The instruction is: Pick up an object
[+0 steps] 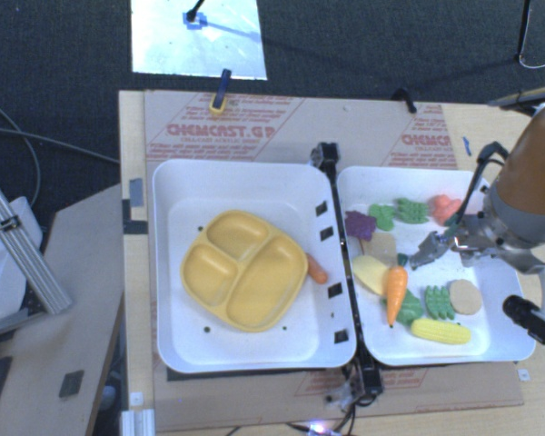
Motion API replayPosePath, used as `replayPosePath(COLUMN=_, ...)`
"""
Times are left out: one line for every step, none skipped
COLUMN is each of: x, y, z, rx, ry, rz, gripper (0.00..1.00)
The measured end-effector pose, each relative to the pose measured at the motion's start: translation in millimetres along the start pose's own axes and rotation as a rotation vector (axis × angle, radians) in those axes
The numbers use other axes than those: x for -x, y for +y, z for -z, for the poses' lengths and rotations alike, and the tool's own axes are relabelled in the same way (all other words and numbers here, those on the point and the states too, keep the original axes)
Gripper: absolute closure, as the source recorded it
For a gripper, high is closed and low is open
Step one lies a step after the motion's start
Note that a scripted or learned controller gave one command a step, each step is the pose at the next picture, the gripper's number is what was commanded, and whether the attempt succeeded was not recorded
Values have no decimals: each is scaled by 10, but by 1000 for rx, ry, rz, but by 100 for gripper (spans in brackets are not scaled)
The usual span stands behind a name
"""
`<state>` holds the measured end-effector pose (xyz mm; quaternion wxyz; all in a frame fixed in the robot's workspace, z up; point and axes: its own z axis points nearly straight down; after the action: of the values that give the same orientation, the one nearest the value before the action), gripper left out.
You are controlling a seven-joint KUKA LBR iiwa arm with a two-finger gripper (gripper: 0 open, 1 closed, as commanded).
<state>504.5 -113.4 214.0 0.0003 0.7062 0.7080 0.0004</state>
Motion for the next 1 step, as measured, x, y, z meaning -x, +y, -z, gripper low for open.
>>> replayPosePath(x=-95, y=-203, z=-895, rx=-9, ry=2, rz=-2, gripper=0)
